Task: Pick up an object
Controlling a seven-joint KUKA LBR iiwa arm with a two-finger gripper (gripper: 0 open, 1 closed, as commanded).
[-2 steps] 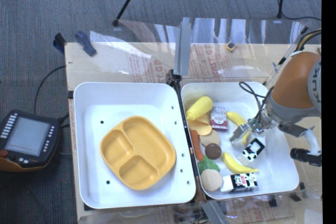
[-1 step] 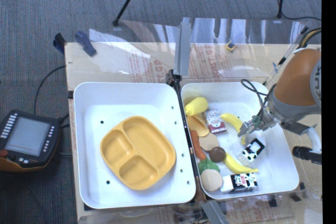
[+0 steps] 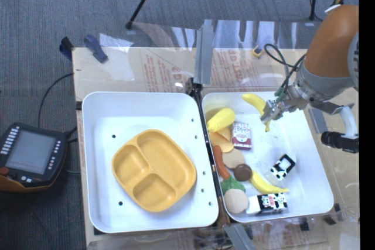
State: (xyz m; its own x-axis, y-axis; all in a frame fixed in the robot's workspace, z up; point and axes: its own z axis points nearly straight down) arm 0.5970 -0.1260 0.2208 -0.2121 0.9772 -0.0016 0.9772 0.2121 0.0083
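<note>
I'm hovering the gripper (image 3: 270, 116) near the right bin's (image 3: 319, 175) far edge; I cannot tell what it has hold of. The banana (image 3: 255, 102) is lying just beside it, leftward, long axis slanting toward that far edge.

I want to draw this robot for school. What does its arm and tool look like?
The arm is big and rounded, with a wide orange band and grey parts beside it. Thin black cables loop down along it to the wrist. The tool at the end is small, dark grey and metal-looking, much thinner than the arm.
</note>
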